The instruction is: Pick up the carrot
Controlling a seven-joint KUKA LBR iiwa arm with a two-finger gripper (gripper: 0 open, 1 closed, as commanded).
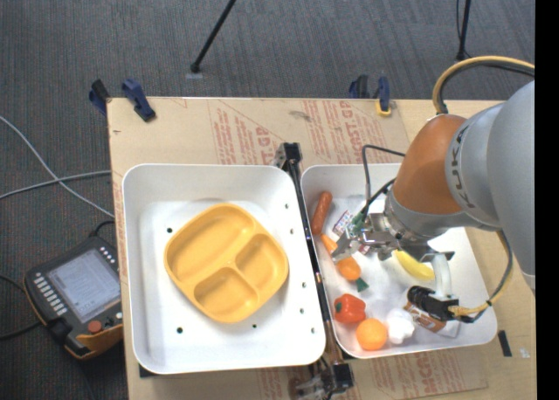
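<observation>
Camera view: the carrot (pixel 321 210) is seen lying along the left wall of the right bin (pixel 472 260), slim, orange-red and tapered, its upper end pointing away from the camera. It is not lifted; the pick is judged not yet done. The gripper (pixel 352 244) is lowered just beside the carrot's lower end, near a small orange fruit (pixel 349 268), and whether it is wide or narrow cannot be told. A closing on the carrot and a lift are judged to remain. A yellow divided plate (pixel 226 262) is set in the left bin (pixel 140 302).
</observation>
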